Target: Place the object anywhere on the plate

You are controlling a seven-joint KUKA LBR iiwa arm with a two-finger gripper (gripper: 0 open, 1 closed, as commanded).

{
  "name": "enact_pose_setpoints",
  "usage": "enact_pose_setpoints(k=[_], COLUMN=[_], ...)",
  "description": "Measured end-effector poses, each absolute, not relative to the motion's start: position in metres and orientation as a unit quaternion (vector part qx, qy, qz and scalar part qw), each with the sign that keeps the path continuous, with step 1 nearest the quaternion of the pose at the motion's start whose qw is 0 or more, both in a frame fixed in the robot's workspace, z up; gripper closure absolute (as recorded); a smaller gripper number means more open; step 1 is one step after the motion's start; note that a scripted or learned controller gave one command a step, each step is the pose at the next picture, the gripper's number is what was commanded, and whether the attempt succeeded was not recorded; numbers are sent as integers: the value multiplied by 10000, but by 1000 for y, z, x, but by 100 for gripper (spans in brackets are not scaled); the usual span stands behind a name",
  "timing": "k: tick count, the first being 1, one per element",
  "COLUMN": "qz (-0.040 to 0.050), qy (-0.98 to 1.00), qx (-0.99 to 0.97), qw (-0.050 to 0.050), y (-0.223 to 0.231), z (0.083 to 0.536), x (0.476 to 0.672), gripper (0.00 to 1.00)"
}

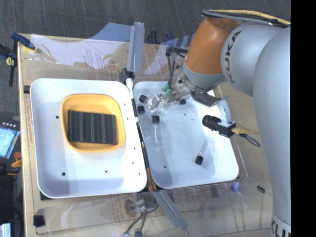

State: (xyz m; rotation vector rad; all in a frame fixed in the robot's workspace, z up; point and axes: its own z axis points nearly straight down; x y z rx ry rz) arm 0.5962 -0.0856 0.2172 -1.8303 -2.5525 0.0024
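Note:
A yellow plate [91, 101] with rounded corners lies in the left bin [44, 167]. A dark ribbed rectangular slab [93, 126] rests in the middle of it. My gripper [161, 101] hangs over the far left corner of the right bin [217, 174], well to the right of the plate. Close around it lie three small black pieces: one [143, 98] just to its left, one [139, 109] near the bin's left wall, and one [155, 118] just below it. Another small black block [199, 159] lies in the front part of the right bin.
The raised rims of the two bins meet in a ridge [138, 132] between the gripper and the plate. The arm's grey and orange body [232, 48] covers the far right of the right bin. A handheld device [7, 142] sits off the bench's left edge.

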Motion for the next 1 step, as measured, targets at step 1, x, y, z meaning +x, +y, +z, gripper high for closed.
enact_pose_setpoints(k=[1], qz=[2], qy=[-8472], qx=[-5313], qw=[-6], y=[-39], z=[216], x=[605], gripper=[100])
